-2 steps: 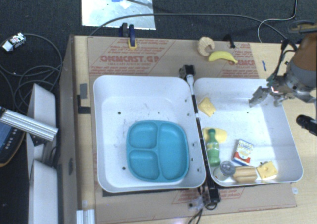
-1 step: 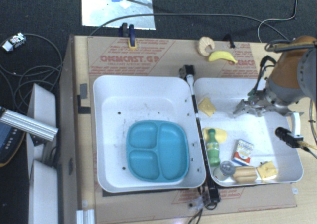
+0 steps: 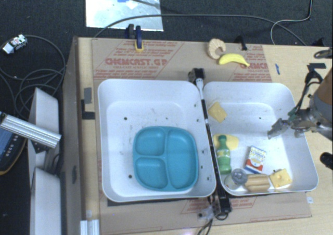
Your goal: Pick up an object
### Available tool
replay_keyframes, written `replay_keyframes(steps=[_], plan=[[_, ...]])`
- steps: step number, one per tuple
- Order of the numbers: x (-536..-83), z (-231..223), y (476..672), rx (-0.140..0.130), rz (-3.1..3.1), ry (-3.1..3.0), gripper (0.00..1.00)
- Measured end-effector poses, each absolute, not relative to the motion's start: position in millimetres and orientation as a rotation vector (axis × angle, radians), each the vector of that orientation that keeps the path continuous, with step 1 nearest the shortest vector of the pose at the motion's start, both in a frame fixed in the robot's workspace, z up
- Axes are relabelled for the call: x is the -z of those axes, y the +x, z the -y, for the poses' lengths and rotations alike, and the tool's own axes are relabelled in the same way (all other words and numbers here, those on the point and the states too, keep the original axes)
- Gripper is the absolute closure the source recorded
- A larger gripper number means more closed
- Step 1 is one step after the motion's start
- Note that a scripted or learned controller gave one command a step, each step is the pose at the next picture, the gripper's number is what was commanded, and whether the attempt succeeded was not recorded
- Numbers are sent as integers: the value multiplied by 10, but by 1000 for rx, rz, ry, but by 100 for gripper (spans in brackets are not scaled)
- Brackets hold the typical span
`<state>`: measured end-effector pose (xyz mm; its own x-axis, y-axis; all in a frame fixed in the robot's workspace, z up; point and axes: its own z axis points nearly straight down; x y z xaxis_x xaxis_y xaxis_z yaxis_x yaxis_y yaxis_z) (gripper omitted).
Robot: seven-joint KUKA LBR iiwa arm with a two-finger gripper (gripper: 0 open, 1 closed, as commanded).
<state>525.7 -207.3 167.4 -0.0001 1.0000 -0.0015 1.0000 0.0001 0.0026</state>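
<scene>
The right bin (image 3: pixel 270 96) holds a green bottle (image 3: pixel 223 154) with a yellow cap, a yellow cheese wedge (image 3: pixel 217 112), a small red, white and blue carton (image 3: pixel 255 159), a bread roll (image 3: pixel 256 182), a holed cheese block (image 3: pixel 281 178) and a grey round piece (image 3: pixel 238 176). My gripper (image 3: pixel 277 129) hangs over the right side of this bin, above and right of the carton, pointing left. Nothing shows between its fingers.
The left bin (image 3: pixel 119 99) bears a blue divided plate (image 3: pixel 165 157). On the cardboard behind the bins lie a banana (image 3: pixel 233 60) and a tan ring-shaped piece (image 3: pixel 216 47). A black divider (image 3: pixel 205 119) runs between the bins. Cables trail on the floor at left.
</scene>
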Motion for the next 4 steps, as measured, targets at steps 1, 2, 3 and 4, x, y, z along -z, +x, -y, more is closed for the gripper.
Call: replay_keyframes(steps=[1,2,3,4], plan=[[-842,2062,5973,-1,-2224,2217,0],[-1223,2070,5373,-1,-2220,2219,0],[-843,2058,6224,-2,-2225,2216,0],[-1103,2070,5372,0,-2220,2219,0]])
